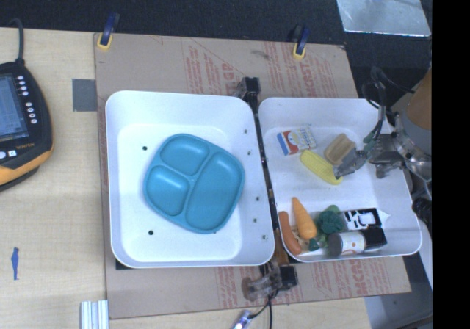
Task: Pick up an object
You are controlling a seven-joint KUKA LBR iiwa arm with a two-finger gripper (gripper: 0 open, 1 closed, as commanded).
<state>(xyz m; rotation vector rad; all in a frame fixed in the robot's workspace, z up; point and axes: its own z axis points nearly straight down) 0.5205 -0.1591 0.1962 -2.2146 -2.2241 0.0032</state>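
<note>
At the far left of the bench lies a handheld control pendant (18, 125), black with an orange rim, clear of both bins.

The left bin (121, 173) holds one item: a blue divided plate (194, 182), lying flat near the bin's centre, well apart from my pincer.

The right bin (323, 105) holds the rest. Toward its upper left lies a small white packet (296, 141) with red and blue print. Just right of it lies a yellow corn cob (319, 167), set at a slant, its lower right end reaching toward my pincer. Above the cob's right end sits a tan block (339, 148), near the cob and close to my fingers.

Along the lower edge of the right bin I record a carrot (302, 218), tilted, with a second orange piece at its left; a dark green item (330, 220) beside it; a small bottle (350, 244) lying on its side; and a black-and-white box (364, 218) above the bottle. These sit in a cluster, touching or nearly so.

My pincer (351, 164) stands over the right part of the right bin, fingers pointing left, tips just beside the cob's right end and just below the tan block. Nothing is visibly held between the fingers. Whether they stand open or closed I cannot tell; the view there is dark and cluttered.
</note>
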